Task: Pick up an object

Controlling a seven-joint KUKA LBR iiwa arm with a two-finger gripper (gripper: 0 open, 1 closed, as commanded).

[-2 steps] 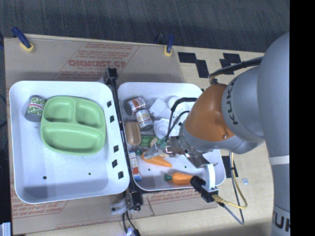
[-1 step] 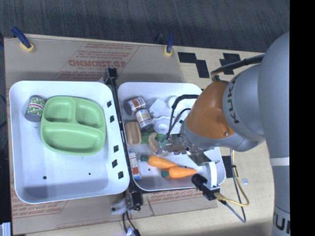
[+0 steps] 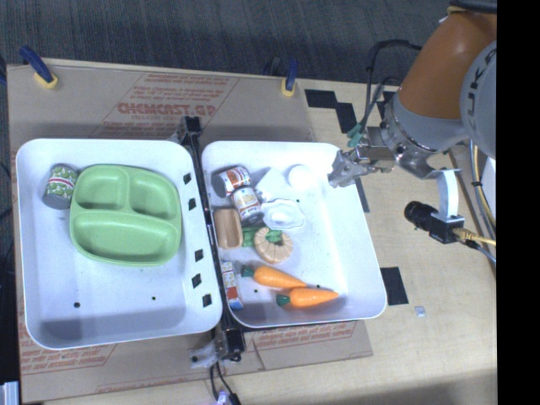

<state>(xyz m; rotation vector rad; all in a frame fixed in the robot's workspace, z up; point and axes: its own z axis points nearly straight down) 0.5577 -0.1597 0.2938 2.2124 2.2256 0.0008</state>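
in the right bin (image 3: 359, 251), glossy tapered carrots (image 3: 291, 287); gripper (image 3: 344, 172) at rim, grip state unclear.

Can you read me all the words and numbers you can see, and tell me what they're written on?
"CHEMCAST GP": big red letters on the brown paper sheet under the bins; the smaller red lines around it are too blurred to read.
Red print on the same sheet's front edge: too blurred.
Labels on the two cans in the right bin: too small.
Label on the can in the left bin: too small.

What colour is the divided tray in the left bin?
Light green, plain. The divided tray shows clearly in the camera view.
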